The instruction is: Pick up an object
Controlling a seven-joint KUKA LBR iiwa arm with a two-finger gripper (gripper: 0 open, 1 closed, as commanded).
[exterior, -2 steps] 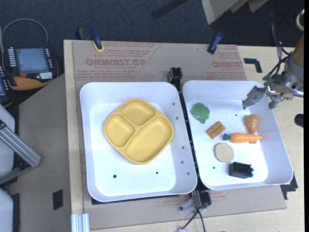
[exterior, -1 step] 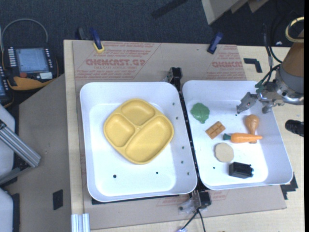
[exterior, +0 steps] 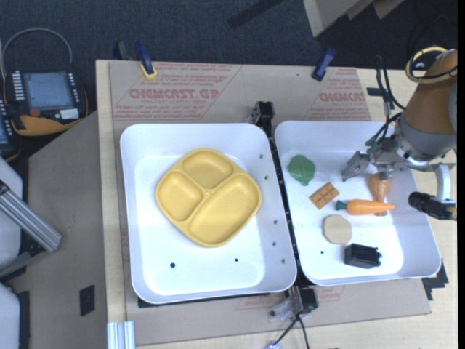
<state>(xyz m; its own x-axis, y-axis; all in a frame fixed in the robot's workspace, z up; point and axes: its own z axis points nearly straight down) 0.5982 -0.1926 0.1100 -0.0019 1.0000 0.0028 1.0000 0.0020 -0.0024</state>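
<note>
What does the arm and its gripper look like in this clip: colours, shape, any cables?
The arm is a rounded body, orange across the broad upper part, with a grey section beneath it toward the wrist. The gripper is a grey metal assembly with angular, pointed parts. A yellow cable loop and dark cables run beside the arm.

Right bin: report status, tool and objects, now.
Tool low in right bin, over the upper carrot piece; grip not confirmed. Whole carrot, broccoli, cracker, round biscuit, black block all loose. Carrots crowd each other.
</note>
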